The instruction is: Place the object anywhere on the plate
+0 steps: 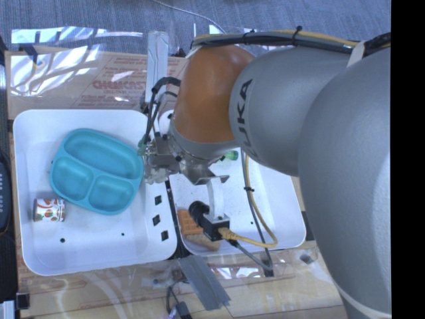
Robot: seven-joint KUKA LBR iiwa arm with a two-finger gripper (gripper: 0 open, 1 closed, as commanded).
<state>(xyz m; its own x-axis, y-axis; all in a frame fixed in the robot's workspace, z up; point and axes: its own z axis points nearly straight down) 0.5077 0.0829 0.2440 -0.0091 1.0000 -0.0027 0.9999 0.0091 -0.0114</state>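
Note:
A turquoise plate (96, 171) with three compartments lies in the left bin (40, 244), tilted toward the bin's upper middle. My gripper (155, 165) hangs over the wall between the two bins, just off the plate's right rim. A small orange-brown object (188, 223) lies near the front left corner of the right bin (285, 211), partly hidden by the robot. A bit of green (231, 155) peeks out from under the wrist.
A small can (49, 209) with a red-and-white label lies on its side at the left bin's left wall, below the plate. The arm covers most of the right bin. Cardboard and clear film lie behind the bins.

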